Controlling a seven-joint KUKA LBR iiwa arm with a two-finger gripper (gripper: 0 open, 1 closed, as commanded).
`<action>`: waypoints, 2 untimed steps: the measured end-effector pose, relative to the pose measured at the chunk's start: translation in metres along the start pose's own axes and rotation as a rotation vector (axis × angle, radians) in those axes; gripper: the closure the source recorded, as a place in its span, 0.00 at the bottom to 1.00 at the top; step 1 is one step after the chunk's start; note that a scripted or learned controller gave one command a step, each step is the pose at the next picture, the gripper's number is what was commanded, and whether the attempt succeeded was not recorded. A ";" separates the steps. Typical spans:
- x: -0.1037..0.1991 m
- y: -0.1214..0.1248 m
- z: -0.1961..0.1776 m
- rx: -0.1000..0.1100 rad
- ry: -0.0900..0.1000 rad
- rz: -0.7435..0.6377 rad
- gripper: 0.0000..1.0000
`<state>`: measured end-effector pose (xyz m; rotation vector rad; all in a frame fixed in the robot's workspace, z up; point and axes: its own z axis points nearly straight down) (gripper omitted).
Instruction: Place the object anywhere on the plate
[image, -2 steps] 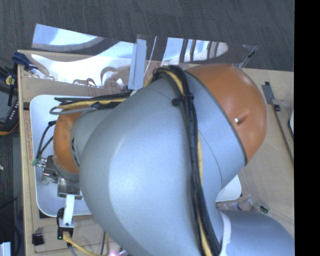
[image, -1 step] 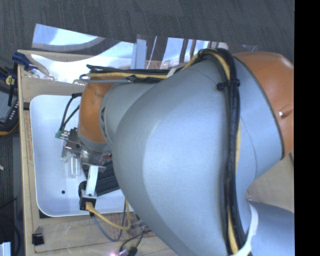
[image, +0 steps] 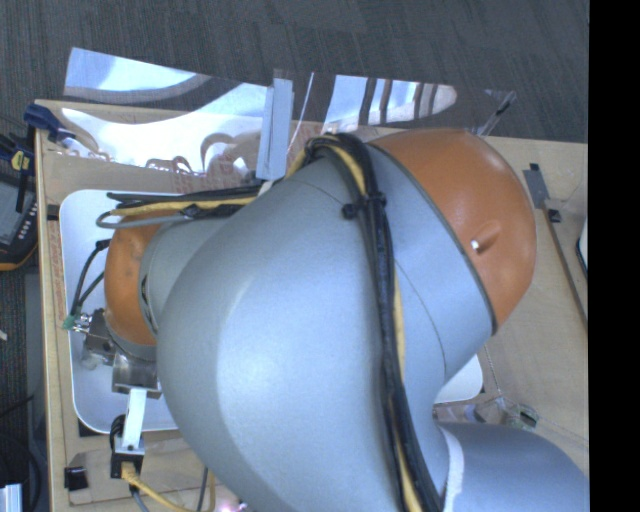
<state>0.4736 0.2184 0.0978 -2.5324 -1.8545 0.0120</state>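
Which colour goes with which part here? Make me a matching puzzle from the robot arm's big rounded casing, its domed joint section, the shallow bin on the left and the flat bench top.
Things:
1. big rounded arm casing
2. domed joint section
3. shallow bin on the left
4. flat bench top

Colours:
A. white
B. pale wood
C. grey
D. orange

Pairs: 1-C, 2-D, 3-A, 4-B

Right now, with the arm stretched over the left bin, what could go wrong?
The arm covers most of the left bin, so from this camera a grasp or placement can't be checked. Black cables loop loose beside the wrist, close to the bin's left wall, and might snag there.
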 end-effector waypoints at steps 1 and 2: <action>0.000 0.001 -0.105 -0.004 0.004 -0.088 0.00; -0.043 0.015 -0.137 -0.004 0.004 -0.089 0.00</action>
